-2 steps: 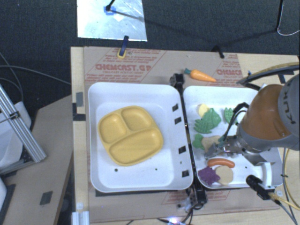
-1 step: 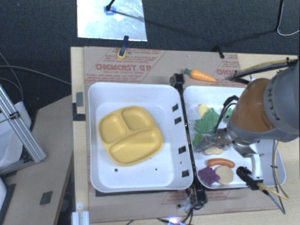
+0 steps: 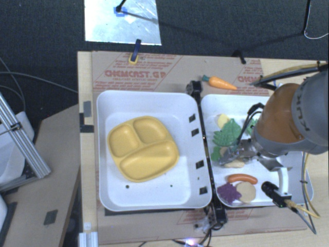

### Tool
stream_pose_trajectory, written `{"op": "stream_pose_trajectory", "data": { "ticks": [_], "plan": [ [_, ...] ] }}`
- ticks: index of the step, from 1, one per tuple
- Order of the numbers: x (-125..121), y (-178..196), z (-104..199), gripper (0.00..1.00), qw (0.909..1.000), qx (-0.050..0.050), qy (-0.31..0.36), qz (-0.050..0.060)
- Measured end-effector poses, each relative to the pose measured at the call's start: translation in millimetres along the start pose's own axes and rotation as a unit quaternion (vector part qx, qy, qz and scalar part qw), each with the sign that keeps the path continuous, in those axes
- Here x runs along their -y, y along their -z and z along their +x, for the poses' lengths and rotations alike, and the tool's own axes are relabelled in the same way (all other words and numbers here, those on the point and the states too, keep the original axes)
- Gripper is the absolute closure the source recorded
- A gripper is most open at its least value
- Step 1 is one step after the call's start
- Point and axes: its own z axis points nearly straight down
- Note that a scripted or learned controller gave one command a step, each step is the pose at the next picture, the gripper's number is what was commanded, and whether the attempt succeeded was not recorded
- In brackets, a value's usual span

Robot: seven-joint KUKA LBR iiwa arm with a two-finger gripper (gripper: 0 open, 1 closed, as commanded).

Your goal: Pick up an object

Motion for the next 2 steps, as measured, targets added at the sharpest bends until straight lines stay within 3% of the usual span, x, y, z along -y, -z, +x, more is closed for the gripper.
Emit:
{"op": "stream_pose_trajectory", "data": {
  "ticks": [1,2],
  "plan": [
    [-67.6,96.1,75.1,1.0,1.0,-0.001,0.006,-0.007],
    [-53.0,98.0,127.8,1.0,1.0,-0.001,0.004,0.001]
  ]
}}
